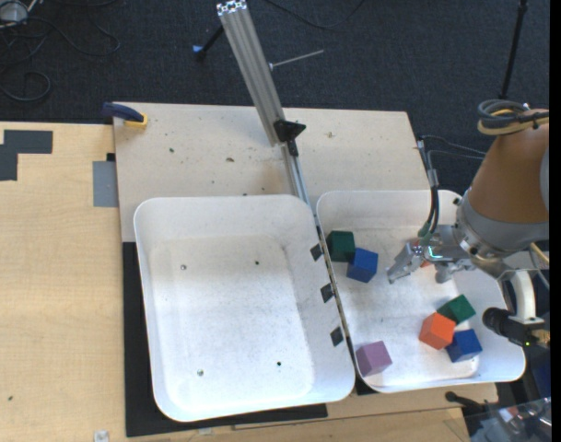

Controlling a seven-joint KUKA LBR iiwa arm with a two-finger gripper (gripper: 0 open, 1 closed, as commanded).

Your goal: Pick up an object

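- I saw the pincer (404, 265) hanging over the right-hand bin (391, 212), right of frame centre, with its fingers spread apart and nothing between them.
- The nearest candidate was the blue cube (362, 265), lying just to the pincer's left, near the wall shared by the two bins, with the dark green cube (341, 245) touching it on the upper-left side.
- I judged that the coming move turned on that leftward offset: the pincer would need to shift left and go down, and the green neighbour left little room on that side.
- The other blocks sat lower right of the pincer: an orange cube (437, 330), a second green block (459, 308) and a second blue one (464, 344), bunched together.
- A purple cube (373, 357) lay alone near the bin's bottom-left corner, well apart from the pincer.
- The left-hand bin (169, 219) held no blocks.
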